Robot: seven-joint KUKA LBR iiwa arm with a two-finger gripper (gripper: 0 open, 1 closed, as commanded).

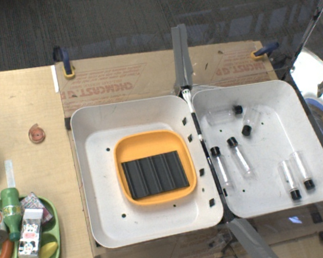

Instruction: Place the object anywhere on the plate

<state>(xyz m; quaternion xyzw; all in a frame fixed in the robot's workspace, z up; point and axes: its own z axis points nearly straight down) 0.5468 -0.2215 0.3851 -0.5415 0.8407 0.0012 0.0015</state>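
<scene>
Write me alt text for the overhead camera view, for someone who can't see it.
Two shallow white bins sit side by side: the left bin holds a yellow plate with a dark ridged block on it, and the right bin holds several clear black-capped tubes. At far left, a green tray holds toy food.

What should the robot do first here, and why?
Probably reach over the right bin and come down on one clear tube, say the one lying by itself near the divider. The tubes all lie in that bin, while the yellow plate in the left bin bears a dark ridged block and no tube.
</scene>
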